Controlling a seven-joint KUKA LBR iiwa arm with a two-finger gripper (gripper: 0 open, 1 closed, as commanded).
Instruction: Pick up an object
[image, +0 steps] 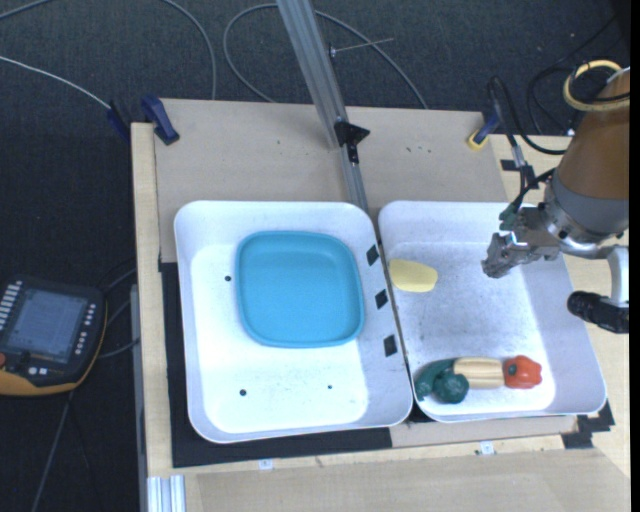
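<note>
My gripper (497, 260) hangs over the upper right part of the right bin (470, 225), with nothing seen between its fingers. A pale yellow object (413, 276) lies at the bin's left side, well to the left of the gripper. Along the bin's front wall sit a dark green object (442, 383), a tan cylinder (479, 373) and a red object (521, 372), touching in a row. All of these lie apart from the gripper.
The left bin (200, 300) holds a square blue plate (300, 288). A metal pole (322, 75) slants down to the gap between the bins. Blue clamps (158, 118) sit at the bench's back corners. A handheld pendant (45, 330) lies off the bench at left.
</note>
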